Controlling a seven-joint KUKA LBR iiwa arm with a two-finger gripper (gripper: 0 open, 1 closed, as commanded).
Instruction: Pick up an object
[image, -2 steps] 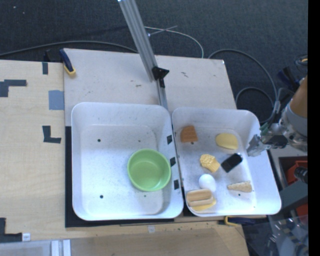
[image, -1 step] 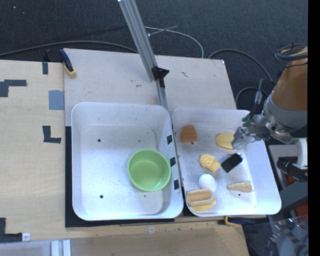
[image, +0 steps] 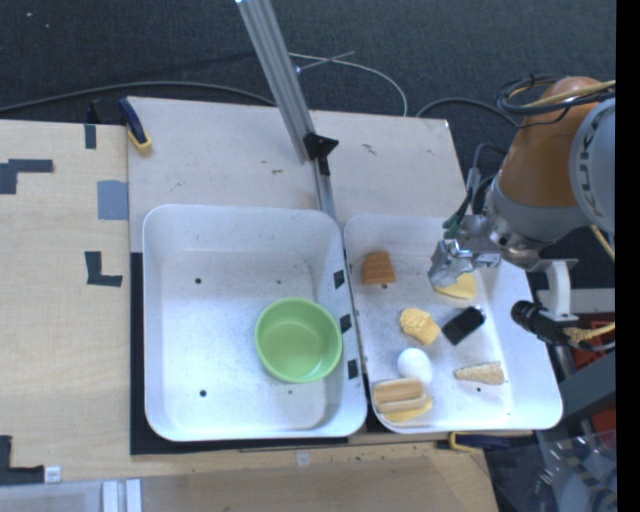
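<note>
- Hanging over the upper part of the right bin (image: 520, 395), the gripper (image: 452, 268) sits directly above a yellow piece (image: 461, 288); whether its claw is spread or pinching, I cannot tell.
- Below lie a corn cob (image: 418, 326), black block (image: 463, 325), egg (image: 414, 364), hot dog (image: 402, 397) and wedge (image: 481, 374).
- A green bowl (image: 297, 340) sits in the left bin (image: 200, 330), lower centre.

My view is evenly and brightly lit from overhead, with soft, short shadows: the green bowl (image: 298, 340) casts only a faint one on the left bin (image: 180, 300). The white bins nearly wash out (their speckles still read). The focus is slightly soft throughout, and my orange band (image: 545, 160) looks a little blurred.
</note>
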